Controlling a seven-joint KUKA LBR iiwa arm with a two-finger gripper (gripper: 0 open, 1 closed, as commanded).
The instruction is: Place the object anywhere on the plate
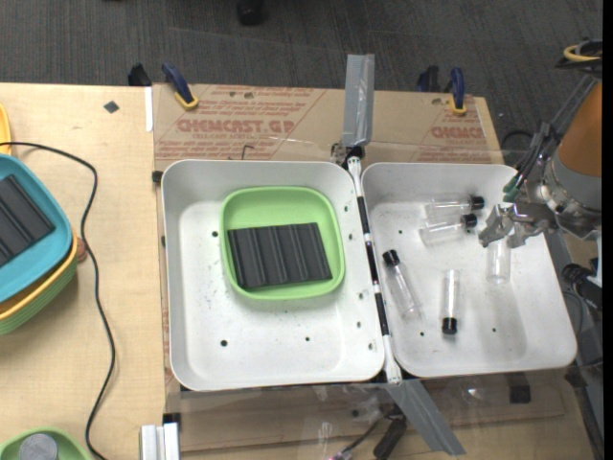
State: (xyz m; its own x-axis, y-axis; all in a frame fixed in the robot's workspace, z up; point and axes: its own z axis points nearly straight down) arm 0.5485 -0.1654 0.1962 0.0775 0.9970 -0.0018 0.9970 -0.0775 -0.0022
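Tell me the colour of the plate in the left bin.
Light green plate, with a dark ribbed insert; camera view.

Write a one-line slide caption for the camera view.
Gripper hovers over clear vials in the right bin; green plate waits in the left bin.

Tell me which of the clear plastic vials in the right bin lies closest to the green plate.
The clear black-capped vial lying slanted beside the divider, at the right bin's left edge; the others sit farther right of the green plate.

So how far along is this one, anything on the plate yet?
Nothing done yet: the green plate in the left bin carries just its dark ridged insert. The clear vials all lie in the right bin. The gripper hovers above them; picking and placing remain.
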